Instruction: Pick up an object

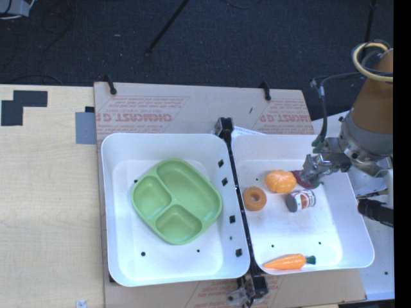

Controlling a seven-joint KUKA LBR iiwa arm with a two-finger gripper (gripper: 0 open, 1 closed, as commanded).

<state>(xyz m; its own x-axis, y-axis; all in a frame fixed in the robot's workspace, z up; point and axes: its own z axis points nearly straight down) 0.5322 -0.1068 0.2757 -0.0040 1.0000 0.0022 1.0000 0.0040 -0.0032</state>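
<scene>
The right bin [347, 249] holds an orange fruit [280, 181], a small brown doughnut ring [255, 199], a toy can lying on its side [300, 201] and a toy carrot [286, 261] near the front wall. My gripper [313, 171] hangs over the bin's right part, just right of the orange fruit and above the can. A dark purplish thing [300, 177] shows between the orange and the gripper, partly hidden. I cannot make out what it is or whether it is held.
The left bin [122, 249] holds a green divided plate [176, 200]. A black clamp bar [232, 197] runs between the bins. Cardboard [160, 111] lies under both bins. The arm's body [372, 117] stands at the right, over the right bin's far corner.
</scene>
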